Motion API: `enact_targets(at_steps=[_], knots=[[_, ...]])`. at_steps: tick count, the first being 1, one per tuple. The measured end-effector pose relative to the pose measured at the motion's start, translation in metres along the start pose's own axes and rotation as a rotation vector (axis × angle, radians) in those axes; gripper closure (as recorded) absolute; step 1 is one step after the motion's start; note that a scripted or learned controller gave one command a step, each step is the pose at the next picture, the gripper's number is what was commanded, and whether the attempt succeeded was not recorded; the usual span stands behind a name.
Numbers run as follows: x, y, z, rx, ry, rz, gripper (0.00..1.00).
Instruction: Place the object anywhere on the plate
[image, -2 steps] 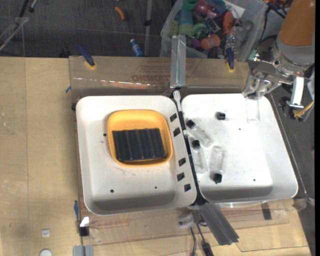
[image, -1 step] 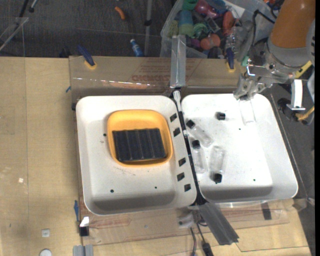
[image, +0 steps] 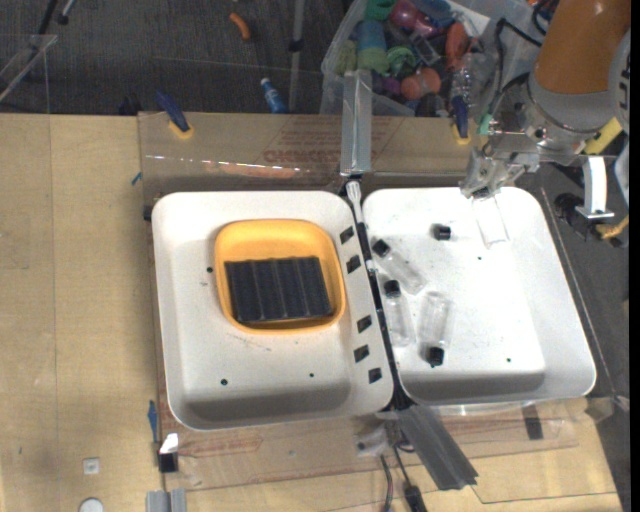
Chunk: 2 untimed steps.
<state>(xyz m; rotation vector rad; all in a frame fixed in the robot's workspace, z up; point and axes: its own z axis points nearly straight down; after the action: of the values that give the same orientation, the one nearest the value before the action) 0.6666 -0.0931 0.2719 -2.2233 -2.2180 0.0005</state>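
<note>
Camera view: gripper (image: 487, 180) hovers over the right bin's (image: 520, 370) far edge, grip state unclear. Clear bottles (image: 433, 318) lie in that bin, none on the orange plate (image: 277, 238) in the left bin (image: 190, 380). Pick step pending; next: descend, grasp one.

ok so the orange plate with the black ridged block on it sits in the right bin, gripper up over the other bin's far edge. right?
Not quite. The camera view shows the plate, with the block on it, in the left bin, not the right. The gripper is over the far edge of the right bin.
</note>
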Motion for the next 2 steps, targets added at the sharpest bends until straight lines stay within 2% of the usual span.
enact_targets(at_steps=[1, 2], knots=[[0.004, 0.0, -0.005, -0.003, -0.001, -0.084, 1.0], [-0.006, 0.001, -0.021, -0.005, -0.002, -0.267, 1.0]])
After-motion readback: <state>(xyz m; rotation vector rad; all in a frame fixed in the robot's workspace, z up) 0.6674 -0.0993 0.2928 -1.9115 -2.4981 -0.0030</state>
